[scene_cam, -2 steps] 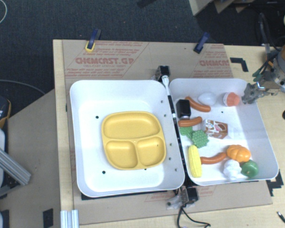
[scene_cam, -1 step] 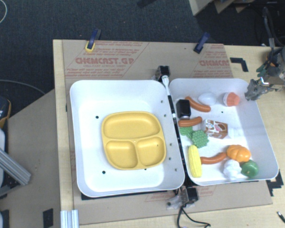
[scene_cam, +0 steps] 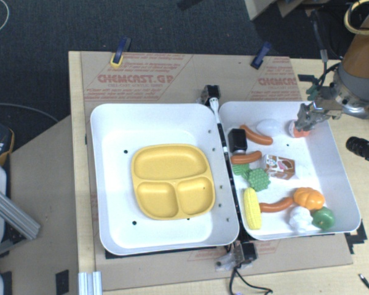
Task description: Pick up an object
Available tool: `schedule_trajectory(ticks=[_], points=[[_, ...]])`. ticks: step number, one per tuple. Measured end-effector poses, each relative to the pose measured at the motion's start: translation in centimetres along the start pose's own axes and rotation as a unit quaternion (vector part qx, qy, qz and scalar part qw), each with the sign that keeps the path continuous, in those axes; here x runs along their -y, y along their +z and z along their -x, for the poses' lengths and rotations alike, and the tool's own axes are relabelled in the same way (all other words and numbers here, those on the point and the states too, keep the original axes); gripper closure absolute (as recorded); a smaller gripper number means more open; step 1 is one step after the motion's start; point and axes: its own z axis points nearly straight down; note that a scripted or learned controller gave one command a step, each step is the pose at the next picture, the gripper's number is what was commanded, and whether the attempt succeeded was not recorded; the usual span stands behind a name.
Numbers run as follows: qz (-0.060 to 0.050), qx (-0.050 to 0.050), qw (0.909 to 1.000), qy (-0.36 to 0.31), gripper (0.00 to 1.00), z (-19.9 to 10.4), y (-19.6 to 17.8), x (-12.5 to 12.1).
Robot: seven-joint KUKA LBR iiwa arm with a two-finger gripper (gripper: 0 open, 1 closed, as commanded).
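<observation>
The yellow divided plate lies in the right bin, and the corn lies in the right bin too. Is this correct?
Not quite. The camera view shows the yellow divided plate in the left bin, not the right one. The corn does lie in the right bin.

The arm [scene_cam: 357,66] ran off the frame's right edge, so most of it was cut away. The gripper [scene_cam: 307,118] stood over the right bin [scene_cam: 341,165], covering most of a small reddish thing [scene_cam: 298,129] under its tip; what that thing was could not be told. A white lump [scene_cam: 298,219] in that bin was too blurred to name.
</observation>
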Motion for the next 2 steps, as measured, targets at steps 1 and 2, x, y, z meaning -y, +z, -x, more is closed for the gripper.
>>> schedule_trajectory(ticks=[1,2], points=[[0.000,0.000,1.0000,0.000,1.00,-5.5,0.3,-0.2],[0.002,0.000,1.0000,-0.001,1.00,-10.8,-0.5,-0.7]])
